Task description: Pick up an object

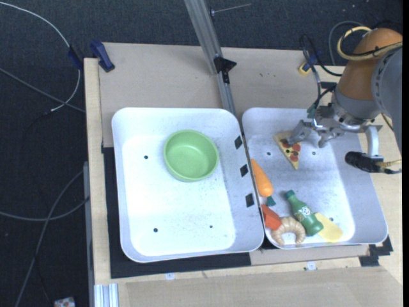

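Near the right bin's (358, 203) far edge, your hand (311, 133) hovering, fingers spread open, beside the pizza slice (289, 150), gripping nothing.

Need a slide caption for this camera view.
Hand open above pizza slice in right bin; green bowl in left bin.

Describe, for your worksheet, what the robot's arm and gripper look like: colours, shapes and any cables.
The arm is thick and rounded, grey, with an orange band above the wrist. Dark and yellowish cables loop beside it near the top. Its gripper is grey metal with two slim fingers, and a black cylindrical part with a thin lead sticks out below the wrist.
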